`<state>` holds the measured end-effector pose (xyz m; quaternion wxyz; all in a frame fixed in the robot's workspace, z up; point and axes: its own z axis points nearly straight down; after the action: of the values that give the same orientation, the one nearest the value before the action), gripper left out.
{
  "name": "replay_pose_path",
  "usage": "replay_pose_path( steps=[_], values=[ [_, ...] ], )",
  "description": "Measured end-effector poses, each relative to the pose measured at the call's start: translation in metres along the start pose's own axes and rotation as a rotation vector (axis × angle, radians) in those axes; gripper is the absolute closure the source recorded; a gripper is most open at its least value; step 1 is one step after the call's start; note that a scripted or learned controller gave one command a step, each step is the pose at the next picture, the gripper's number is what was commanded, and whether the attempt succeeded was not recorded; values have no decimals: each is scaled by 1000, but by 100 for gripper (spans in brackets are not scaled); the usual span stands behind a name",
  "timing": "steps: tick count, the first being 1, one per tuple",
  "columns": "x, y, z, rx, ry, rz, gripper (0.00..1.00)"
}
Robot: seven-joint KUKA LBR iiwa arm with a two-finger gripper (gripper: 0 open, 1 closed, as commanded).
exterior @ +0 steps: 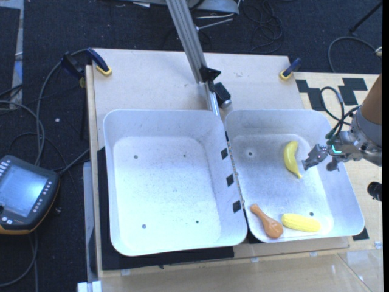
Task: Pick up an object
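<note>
While its fingers are too small and blurred to tell whether they are parted or closed, the gripper [317, 157] hangs over the right bin [340, 193], just beside a banana [292, 159] and carrying nothing visible. Nearer the bin's front edge lie a yellow corn cob [300, 222] and an orange drumstick-shaped toy [268, 221]. All three objects rest on the bin floor, so the pick appears not yet made; closing on one and lifting remain. Beside it sits the left bin [121, 163].

Pale bench [155, 81] bears two white bins [164, 181] side by side
</note>
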<state>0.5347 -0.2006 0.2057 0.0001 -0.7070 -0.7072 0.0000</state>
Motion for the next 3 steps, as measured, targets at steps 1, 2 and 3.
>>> replay_pose_path(
  steps=[1, 2, 3],
  values=[
    [0, 0, 0, 0, 0, 0, 0],
    [-3, -5, 62, 5, 1, 1, 0],
    [-3, -5, 112, 3, 1, 0, 0]
  ],
)
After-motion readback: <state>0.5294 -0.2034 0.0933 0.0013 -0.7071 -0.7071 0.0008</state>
